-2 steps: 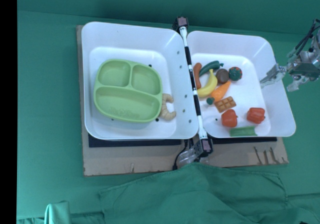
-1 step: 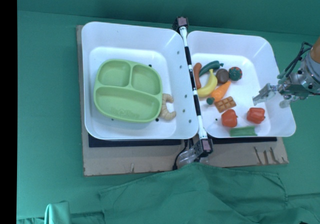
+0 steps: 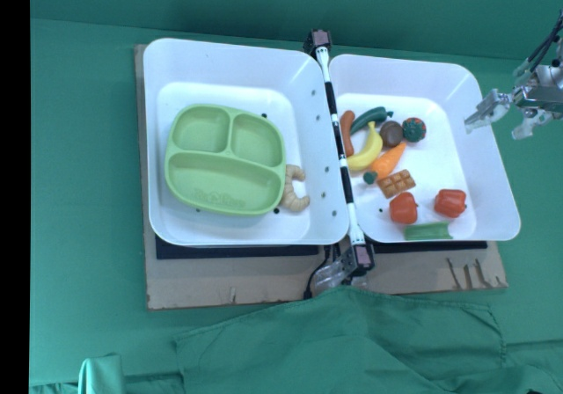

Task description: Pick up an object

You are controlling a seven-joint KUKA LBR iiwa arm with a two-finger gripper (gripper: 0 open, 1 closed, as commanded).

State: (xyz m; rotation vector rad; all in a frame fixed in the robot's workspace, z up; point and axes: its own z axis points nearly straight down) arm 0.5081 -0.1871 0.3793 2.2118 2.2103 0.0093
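Note:
The right bin (image 3: 488,181) holds several toy foods: a yellow banana (image 3: 367,150), an orange carrot (image 3: 391,159), a dark green cucumber (image 3: 369,116), a brown ball (image 3: 391,132), a red and green strawberry (image 3: 413,128), a brown waffle (image 3: 396,182), two red peppers (image 3: 403,207) (image 3: 449,202) and a green pod (image 3: 427,230). My gripper (image 3: 495,127) hovers over the bin's right rim, at its upper right, well away from the food. Its fingers stand open with nothing between them.
The left bin (image 3: 176,58) carries a light green divided plate (image 3: 227,157) with a tan croissant (image 3: 295,190) beside its lower right corner. A black and white hinge bar (image 3: 339,150) runs between the bins. Green cloth (image 3: 352,339) lies in front.

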